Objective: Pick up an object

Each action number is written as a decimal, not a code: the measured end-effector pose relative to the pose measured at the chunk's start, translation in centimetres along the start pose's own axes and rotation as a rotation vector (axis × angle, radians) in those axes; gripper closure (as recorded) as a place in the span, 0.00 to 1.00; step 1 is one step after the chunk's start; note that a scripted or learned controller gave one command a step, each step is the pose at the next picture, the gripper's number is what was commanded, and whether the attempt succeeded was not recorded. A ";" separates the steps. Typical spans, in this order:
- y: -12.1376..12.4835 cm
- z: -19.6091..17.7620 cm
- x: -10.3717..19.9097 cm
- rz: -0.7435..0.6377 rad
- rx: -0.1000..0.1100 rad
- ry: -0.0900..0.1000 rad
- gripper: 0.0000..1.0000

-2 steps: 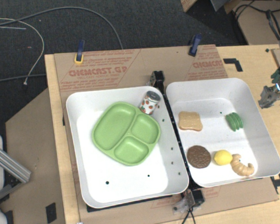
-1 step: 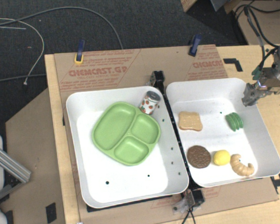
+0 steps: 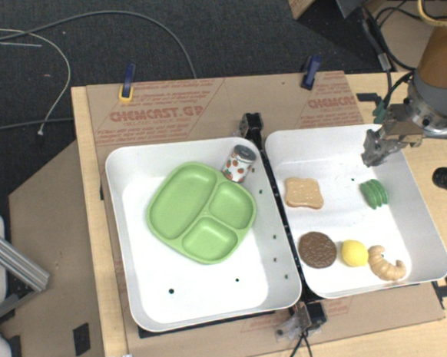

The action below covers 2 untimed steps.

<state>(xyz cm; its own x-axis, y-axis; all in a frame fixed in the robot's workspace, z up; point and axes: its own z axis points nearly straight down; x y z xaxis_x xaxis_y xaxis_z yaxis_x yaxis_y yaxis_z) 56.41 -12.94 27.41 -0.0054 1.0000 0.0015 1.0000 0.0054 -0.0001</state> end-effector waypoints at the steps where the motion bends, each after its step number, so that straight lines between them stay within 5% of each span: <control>1: 1.6 0.4 4.5 0.000 -0.002 0.000 1.00; 2: 2.8 2.6 10.0 -0.001 0.004 0.001 1.00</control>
